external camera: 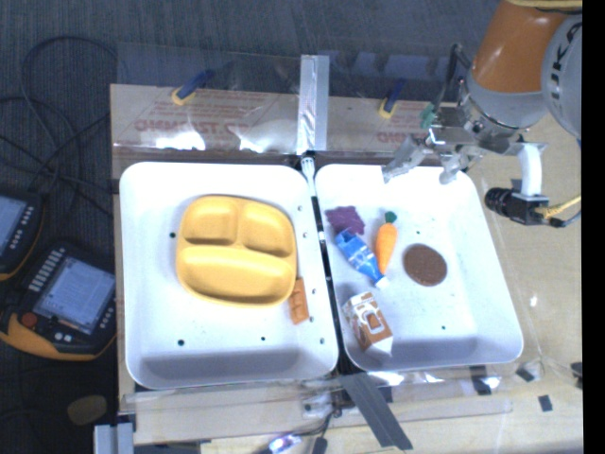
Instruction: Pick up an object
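My gripper [423, 167] hangs over the far edge of the right bin [482, 253], its two fingers spread apart and nothing between them. Below it in that bin lie an orange carrot [386, 242], a brown round disc [425, 265], a purple piece [346, 219], a blue packet [357, 254] and a small brown and white carton [368, 321]. The carrot is the nearest item, a short way toward the front from the fingers.
The left bin [151, 282] holds a yellow divided tray [235, 250] and a small orange piece [299, 303] at its right wall. A ridge [321, 253] separates the two bins. Yellow and blue clamps [192, 85] sit on the board behind. Controllers [57, 296] lie at the left.
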Robot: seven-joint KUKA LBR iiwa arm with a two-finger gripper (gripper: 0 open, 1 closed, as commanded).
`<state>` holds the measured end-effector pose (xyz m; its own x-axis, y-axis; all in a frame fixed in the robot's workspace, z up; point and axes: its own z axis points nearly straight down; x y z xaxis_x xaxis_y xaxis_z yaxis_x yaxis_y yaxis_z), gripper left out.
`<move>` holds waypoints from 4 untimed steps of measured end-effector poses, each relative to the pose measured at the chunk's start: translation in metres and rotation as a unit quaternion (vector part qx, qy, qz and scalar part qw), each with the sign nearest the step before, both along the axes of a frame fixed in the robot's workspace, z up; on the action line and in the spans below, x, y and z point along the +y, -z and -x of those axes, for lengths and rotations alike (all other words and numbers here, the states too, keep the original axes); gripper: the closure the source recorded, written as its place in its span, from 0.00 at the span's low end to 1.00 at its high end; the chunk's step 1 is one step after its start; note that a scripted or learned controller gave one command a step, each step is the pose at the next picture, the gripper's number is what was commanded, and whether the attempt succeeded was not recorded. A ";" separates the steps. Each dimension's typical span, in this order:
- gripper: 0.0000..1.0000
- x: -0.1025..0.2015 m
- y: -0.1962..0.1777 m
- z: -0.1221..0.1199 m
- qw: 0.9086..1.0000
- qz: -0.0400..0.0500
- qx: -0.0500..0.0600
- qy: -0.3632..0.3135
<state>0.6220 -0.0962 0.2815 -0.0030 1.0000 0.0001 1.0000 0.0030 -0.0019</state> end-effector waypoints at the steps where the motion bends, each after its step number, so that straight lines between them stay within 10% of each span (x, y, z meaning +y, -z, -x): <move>1: 0.00 0.018 0.099 0.001 0.999 0.000 0.001 -0.049; 2: 0.00 0.033 0.098 -0.037 0.991 0.001 0.000 -0.132; 3: 0.00 -0.015 0.188 -0.035 0.997 0.001 -0.005 -0.073; 4: 0.00 -0.025 0.190 0.006 0.993 0.001 -0.008 -0.118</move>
